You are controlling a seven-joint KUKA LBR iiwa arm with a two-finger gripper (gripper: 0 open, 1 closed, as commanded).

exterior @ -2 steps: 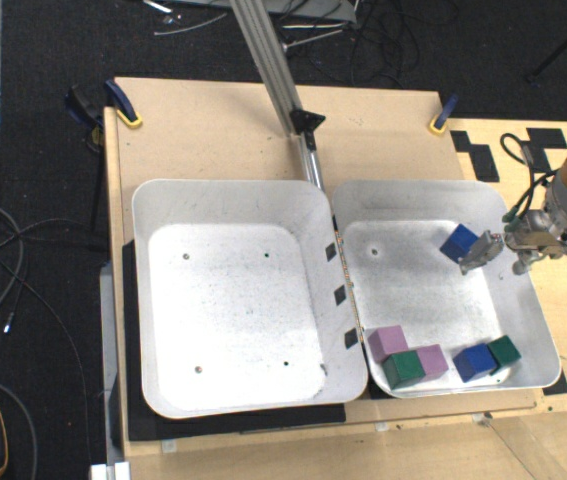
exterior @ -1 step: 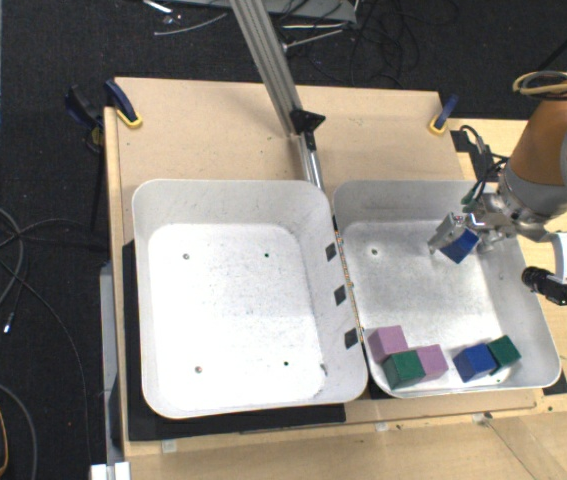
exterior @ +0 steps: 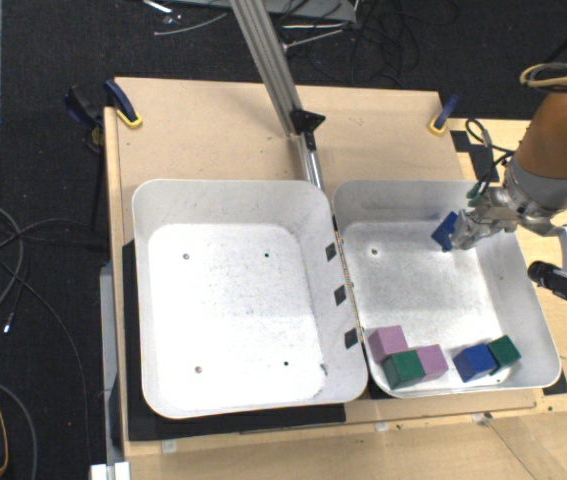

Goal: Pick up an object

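My gripper [exterior: 460, 232] reaches in from the right over the far part of the right bin [exterior: 418, 288]. A small blue block [exterior: 445, 231] sits between its fingertips, and the fingers are shut on it. The block appears lifted a little off the bin floor. Along the bin's near edge lie other blocks: a pale purple one [exterior: 388, 341], a dark green one [exterior: 403, 368], a second purple one [exterior: 431, 360], a blue one [exterior: 474, 360] and a green one [exterior: 504, 351].
The left bin [exterior: 228, 298] lies beside the right one, with small black clips along the shared rim. A metal pole [exterior: 273, 58] slants up from the back of the bench. Blue-and-yellow clamps [exterior: 123, 103] hold the board's far corners.
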